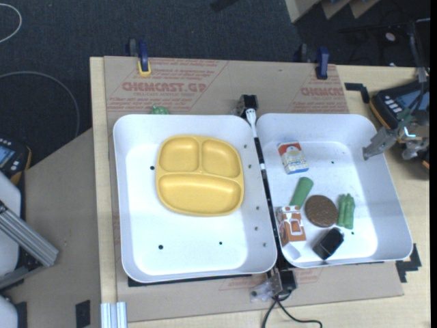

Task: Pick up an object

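So the claw (374, 149) is sitting at the far right edge of the right bin (362, 183), up over the rim, and honestly I can't tell how wide it's spread; nothing's visibly caught in it. The stuff's all lying in that bin: small carton (292, 157), green tube (301, 190), brown disc (321, 210), black block (328, 243). Yellow divided plate (200, 175) fills the left bin (136, 203).
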Controlling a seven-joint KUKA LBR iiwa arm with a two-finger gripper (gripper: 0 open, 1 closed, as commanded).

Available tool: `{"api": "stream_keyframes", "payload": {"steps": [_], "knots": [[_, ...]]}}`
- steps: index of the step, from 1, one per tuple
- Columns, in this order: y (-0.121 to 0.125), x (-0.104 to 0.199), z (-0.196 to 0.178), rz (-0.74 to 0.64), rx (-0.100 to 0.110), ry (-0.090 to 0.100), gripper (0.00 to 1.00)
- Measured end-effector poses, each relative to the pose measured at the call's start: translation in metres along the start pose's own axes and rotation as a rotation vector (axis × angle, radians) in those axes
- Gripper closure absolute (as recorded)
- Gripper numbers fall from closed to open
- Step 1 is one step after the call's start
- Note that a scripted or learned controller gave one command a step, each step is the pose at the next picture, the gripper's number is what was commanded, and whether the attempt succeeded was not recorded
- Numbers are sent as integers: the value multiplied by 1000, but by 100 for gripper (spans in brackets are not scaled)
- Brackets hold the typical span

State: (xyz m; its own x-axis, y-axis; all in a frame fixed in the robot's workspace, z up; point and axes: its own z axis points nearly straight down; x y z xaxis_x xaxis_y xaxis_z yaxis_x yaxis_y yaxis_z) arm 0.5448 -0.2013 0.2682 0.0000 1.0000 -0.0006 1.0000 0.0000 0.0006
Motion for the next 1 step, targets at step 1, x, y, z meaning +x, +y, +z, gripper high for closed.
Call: {"api": "stream_keyframes", "payload": {"steps": [1], "knots": [[-37, 65, -104, -8, -12, 0, 0]]}}
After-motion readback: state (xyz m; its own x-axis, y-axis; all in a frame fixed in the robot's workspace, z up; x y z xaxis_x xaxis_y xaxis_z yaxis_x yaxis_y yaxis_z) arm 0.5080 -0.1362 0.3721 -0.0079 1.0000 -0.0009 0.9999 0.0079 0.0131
